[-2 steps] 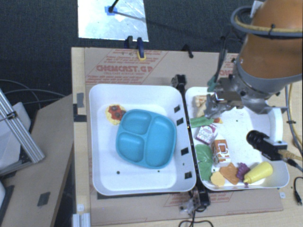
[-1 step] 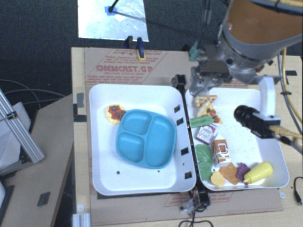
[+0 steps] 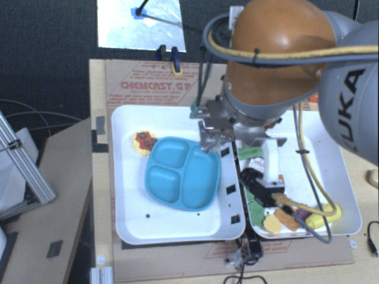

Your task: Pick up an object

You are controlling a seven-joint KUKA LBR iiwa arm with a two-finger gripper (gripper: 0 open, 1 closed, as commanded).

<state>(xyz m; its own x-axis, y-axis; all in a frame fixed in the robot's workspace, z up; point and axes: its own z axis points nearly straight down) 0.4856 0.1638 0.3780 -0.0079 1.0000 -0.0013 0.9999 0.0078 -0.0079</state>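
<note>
A blue divided plate (image 3: 180,173) lies in the left bin (image 3: 127,218). Beside its upper left corner sits a small yellow toy with a red top (image 3: 143,141). My gripper (image 3: 209,139) hangs over the plate's upper right edge, close to the wall between the bins. The bulky orange-banded wrist hides much of it. The right bin (image 3: 346,203) holds several small toys: a green piece (image 3: 251,153), a pale yellow disc (image 3: 272,223), an orange piece (image 3: 288,219) and a yellow one (image 3: 320,221). Nothing shows between the fingers.
The arm covers the upper half of the right bin. Brown cardboard (image 3: 154,84) lies under both bins, with a shiny sheet (image 3: 142,16) and two clamps (image 3: 169,55) behind. Bare white floor of the left bin shows in front of the plate.
</note>
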